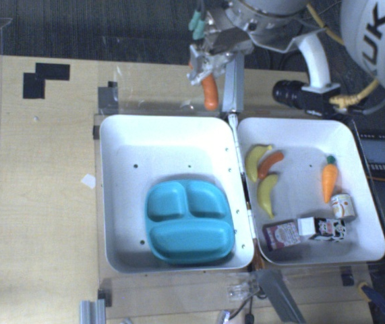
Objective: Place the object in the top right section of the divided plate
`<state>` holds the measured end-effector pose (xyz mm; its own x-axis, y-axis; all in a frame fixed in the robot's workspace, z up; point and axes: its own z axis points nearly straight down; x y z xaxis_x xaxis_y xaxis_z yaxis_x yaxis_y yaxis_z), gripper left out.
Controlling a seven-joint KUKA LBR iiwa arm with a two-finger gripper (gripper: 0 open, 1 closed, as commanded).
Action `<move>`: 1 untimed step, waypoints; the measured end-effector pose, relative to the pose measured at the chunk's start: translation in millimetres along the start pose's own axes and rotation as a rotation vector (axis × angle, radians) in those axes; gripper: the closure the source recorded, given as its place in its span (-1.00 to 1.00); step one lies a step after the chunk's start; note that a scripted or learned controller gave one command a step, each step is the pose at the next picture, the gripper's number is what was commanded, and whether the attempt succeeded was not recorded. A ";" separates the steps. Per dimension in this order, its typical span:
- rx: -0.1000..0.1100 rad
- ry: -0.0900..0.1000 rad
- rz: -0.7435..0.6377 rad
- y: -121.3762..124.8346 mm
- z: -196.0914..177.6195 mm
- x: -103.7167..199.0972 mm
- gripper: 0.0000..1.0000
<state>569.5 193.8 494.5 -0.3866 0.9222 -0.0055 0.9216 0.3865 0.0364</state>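
Observation:
My gripper (216, 94) hangs above the far rim where the two bins meet, high over the bench. An orange, sausage-shaped object (210, 94) sits upright between its fingers, and the gripper is shut on it. The blue divided plate (189, 240) lies in the near half of the left bin (121, 181), with two small sections on its far side and one long section at the front. Its top right section (206, 200) has nothing in it. The held object is well beyond the plate's far edge.
The right bin (357, 155) holds two yellow bananas (258, 160) (267, 194), a red-orange sausage (270, 164), a carrot (330, 179), a small can (342, 206), a cow-print carton (323, 229) and a dark carton (281, 235). The wall between the bins (239, 174) runs beside the plate.

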 end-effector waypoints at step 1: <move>-0.007 -0.001 -0.008 1.5 -12.0 1.5 1.00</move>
<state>569.8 195.7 506.5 -0.3938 0.9192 -0.0069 0.9182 0.3937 0.0430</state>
